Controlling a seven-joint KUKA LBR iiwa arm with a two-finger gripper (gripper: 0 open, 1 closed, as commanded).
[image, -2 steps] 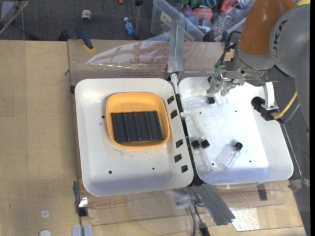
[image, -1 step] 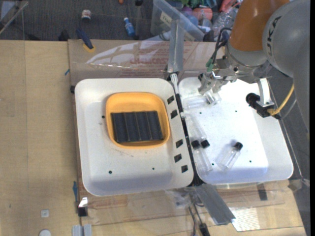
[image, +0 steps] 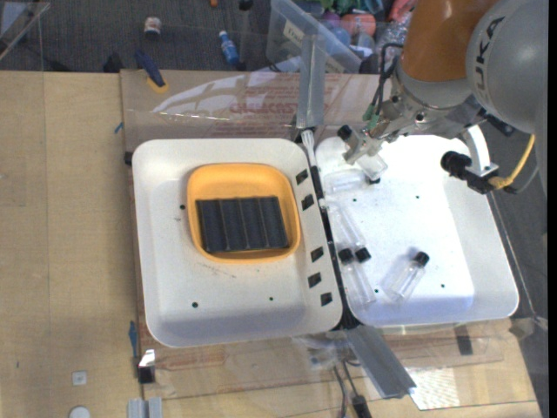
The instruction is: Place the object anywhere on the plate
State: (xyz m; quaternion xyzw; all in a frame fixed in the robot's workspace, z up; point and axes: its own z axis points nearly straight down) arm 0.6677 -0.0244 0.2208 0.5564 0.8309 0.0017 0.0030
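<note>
An orange plate (image: 243, 176) lies in the left bin (image: 165, 233), and a black ribbed slab (image: 242, 225) rests on it. In the right bin (image: 452, 225) lie clear vials with black caps: one (image: 404, 276) near the front middle, another (image: 346, 232) along the left wall. My gripper (image: 367, 157) hangs low over the far left corner of the right bin, well away from the plate. A small clear piece with a dark tip (image: 372, 176) sits just under it; whether it is held is unclear.
A divider with black clips (image: 315, 233) separates the two bins. A clear tub of coloured toys (image: 348, 11) stands behind the bench. A black cable fitting (image: 459, 165) on the arm hangs over the right bin's far side.
</note>
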